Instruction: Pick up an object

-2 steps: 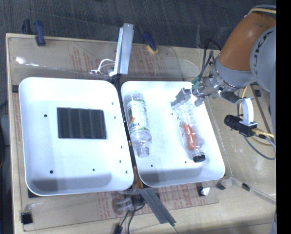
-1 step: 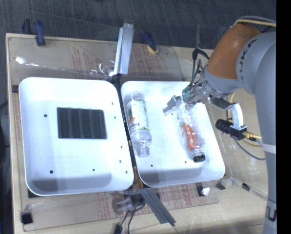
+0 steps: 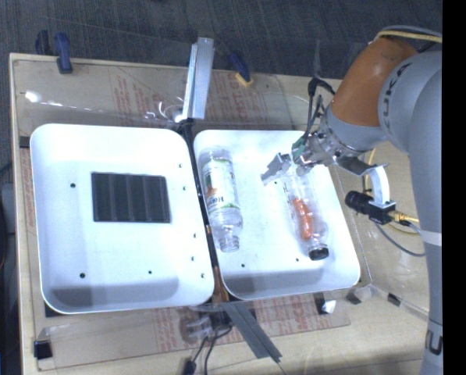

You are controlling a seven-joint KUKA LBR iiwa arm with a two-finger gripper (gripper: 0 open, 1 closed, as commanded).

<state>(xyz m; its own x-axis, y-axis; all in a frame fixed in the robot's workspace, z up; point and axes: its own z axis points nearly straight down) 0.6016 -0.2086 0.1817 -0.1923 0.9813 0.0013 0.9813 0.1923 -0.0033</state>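
Note:
A clear plastic bottle with an orange item inside (image 3: pixel 305 217) lies lengthwise in the right part of the right bin (image 3: pixel 248 283), with its dark cap towards the front. My gripper (image 3: pixel 291 162) hangs just over that bottle's far end, under the grey arm with the orange band. A second clear bottle with a green and white label (image 3: pixel 220 198) lies along the right bin's left side, well apart from the gripper. Nothing shows as lifted; both bottles rest on the bin floor.
The left bin (image 3: pixel 61 248) holds a flat dark ridged panel (image 3: pixel 130 198). A metal bar (image 3: pixel 197 76) stands at the back between the bins. Blue clamps (image 3: pixel 62 53) sit on the bench's far edge. A cable and black fitting (image 3: pixel 365 203) hang beside the right bin.

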